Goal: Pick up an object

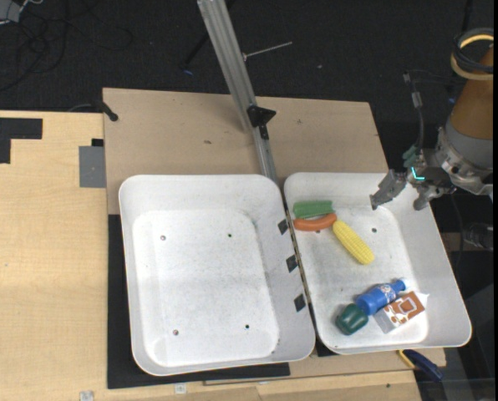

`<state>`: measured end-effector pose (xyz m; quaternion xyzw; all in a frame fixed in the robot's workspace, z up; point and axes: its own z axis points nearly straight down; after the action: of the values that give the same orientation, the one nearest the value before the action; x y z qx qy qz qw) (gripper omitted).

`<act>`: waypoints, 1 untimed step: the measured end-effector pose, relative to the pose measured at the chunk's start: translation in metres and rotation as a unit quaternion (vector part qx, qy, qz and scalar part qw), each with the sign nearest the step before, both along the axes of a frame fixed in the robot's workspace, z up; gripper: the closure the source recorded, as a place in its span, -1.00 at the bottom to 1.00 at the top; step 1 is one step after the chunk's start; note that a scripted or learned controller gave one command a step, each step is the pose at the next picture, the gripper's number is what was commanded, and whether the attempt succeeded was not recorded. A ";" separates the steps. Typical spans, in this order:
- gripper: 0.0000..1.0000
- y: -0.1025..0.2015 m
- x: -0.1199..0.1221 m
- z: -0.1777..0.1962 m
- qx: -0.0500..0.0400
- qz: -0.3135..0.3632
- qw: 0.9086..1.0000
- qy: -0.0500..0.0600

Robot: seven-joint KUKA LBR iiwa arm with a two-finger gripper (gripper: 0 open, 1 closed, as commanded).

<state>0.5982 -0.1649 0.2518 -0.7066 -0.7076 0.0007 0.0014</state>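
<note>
Objects for picking lie in the right bin [449,307]: a yellow corn cob [353,242] near its middle, a green and orange piece [313,215] just beside the cob toward the bin's left wall, and at the near end a blue bottle [379,297] touching a dark green ball [349,318] and a brown and white box [402,311]. The gripper [405,192] hangs over the bin's far right corner, its fingers [386,191] spread wide with nothing between them. The left bin [140,224] sits alongside on the table [40,249].
</note>
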 end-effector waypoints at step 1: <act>-1.00 -0.003 0.003 -0.063 0.001 -0.001 1.000 0.003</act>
<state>0.6012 -0.1677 0.1890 -0.7073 -0.7069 0.0023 0.0038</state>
